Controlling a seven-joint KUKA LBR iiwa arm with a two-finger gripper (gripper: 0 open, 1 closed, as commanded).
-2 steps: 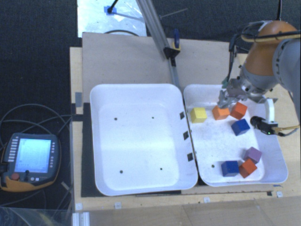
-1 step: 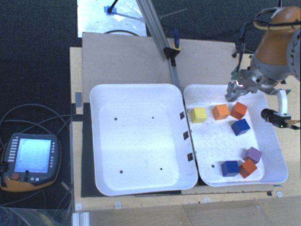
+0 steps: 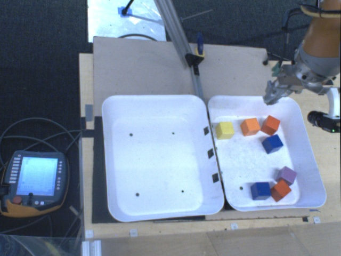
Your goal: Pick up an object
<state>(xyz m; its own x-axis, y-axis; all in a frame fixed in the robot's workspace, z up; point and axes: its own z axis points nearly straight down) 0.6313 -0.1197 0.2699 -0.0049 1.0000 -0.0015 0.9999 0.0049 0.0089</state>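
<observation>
One two-finger metal gripper hangs over the far edge of the right shallow white plastic bin; whether it is spread or pressed together cannot be told, and nothing shows in its grasp. Just below it lie an orange-red cube, an orange cube and a yellow cube, with a dark blue cube near. The left white bin sits beside.
</observation>
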